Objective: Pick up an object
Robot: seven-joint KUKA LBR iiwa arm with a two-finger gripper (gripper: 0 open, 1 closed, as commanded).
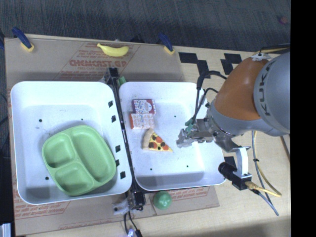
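Hovering gripper (183, 138) just beside pizza slice (156, 142).

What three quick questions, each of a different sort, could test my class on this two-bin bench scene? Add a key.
1. True or false: the green divided plate lies in the left bin.
2. Which lies nearest the gripper: A carton, B pizza slice toy, C green ball?
3. Fill in: the banana lies ___ the bins.

Key: 1 true; 2 B; 3 outside.
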